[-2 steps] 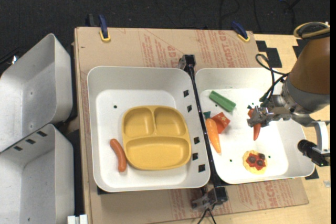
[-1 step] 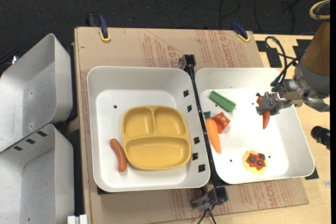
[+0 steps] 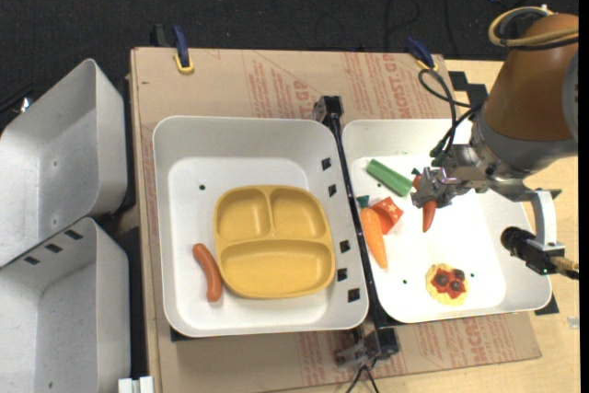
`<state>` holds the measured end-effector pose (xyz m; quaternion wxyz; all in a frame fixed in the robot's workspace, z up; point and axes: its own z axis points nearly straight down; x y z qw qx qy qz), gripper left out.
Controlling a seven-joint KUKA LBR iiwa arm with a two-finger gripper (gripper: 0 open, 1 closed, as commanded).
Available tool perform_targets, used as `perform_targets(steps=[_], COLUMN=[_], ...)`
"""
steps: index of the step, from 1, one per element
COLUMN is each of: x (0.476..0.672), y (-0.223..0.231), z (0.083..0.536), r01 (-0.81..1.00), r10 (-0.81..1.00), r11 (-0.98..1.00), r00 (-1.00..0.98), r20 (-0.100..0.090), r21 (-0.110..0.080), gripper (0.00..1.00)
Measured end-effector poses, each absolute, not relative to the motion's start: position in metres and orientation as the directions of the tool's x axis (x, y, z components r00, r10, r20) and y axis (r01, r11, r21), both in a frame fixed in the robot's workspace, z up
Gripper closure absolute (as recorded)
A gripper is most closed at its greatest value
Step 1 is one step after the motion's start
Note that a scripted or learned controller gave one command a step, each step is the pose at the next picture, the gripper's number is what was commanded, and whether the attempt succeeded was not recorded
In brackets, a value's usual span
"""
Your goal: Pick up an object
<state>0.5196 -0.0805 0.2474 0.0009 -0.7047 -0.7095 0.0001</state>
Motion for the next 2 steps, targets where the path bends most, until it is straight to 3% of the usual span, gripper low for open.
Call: perform_targets(steps=[2], x=[0.528], y=[0.015], z=[0.229], r01=[1.0], r10=[1.0], r11=[0.006], r00=[-0.006], r20=[0.001], r21=[-0.003], gripper=[1.0])
